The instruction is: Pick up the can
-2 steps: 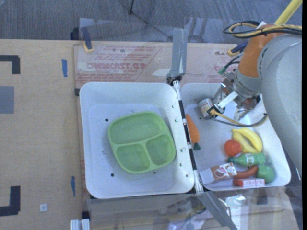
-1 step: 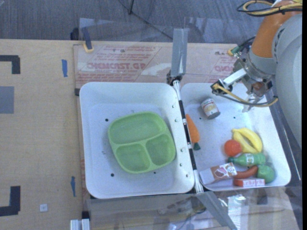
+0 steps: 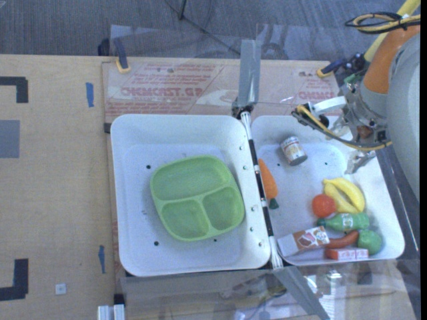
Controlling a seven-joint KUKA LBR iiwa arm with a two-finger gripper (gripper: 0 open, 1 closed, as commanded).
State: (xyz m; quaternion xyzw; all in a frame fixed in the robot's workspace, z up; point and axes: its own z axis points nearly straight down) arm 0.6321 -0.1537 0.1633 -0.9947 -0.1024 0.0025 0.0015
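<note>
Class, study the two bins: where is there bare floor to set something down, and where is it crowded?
Left bin: bare floor rings the green tray, widest along the far wall. Right bin: a free patch lies between the can, carrot and tomato. Crowded: the near right corner, by the banana.

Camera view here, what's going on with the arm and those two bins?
The grey arm's gripper hangs over the right bin, off to the right of the can and not touching it. The can lies on the bin floor near a carrot, bananas and other toy food. A green divided plate sits in the left bin.
</note>
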